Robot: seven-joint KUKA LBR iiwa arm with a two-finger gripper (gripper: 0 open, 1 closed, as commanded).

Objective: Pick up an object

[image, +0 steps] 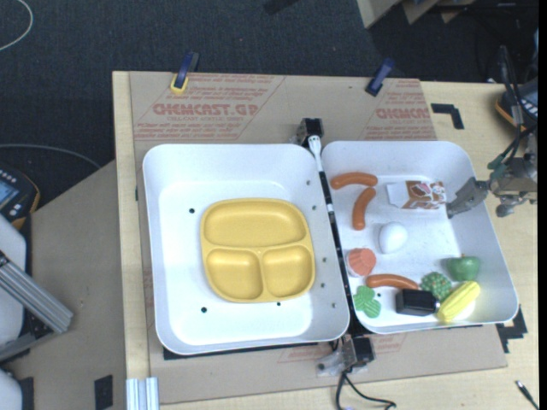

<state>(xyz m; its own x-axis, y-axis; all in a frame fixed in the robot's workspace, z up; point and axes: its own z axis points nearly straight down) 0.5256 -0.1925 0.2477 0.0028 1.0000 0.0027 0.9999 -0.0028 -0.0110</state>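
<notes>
White plastic right bin (487, 196) has the grey 2-finger gripper (468, 196) at its right wall; I cannot tell how its jaws stand. Nearest it, just to its left, lies the small brown-and-white packet (416, 194), its long axis across the bin toward the gripper.

Robot end section (504, 182) at right edge: grey metal construction, boxy bracket-like parts, one flat grey finger (466, 196), thin dark cables running above. Markings not legible.

Glossy yellow plastic tray (255, 248); matt cardboard (256, 105)
</notes>
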